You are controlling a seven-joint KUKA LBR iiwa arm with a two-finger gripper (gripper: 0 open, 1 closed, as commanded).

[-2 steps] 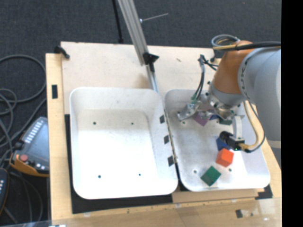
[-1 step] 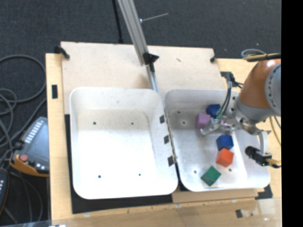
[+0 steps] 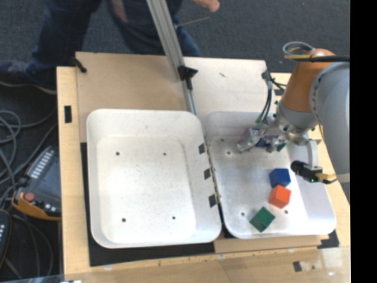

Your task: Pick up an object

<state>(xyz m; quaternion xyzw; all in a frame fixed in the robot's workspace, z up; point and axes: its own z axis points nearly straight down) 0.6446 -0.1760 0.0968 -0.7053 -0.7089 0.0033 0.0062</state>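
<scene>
Currently over the right bin's far edge
Gripper hangs, grip unclear; blue cube, orange cube, green cube lie toward the near edge

The claw is blurred, and the top edge crops a person.

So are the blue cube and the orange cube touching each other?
Touching, or as good as: in the camera view the blue cube sits directly above the orange cube in the right bin, their edges meeting with no white floor visible between them.
</scene>
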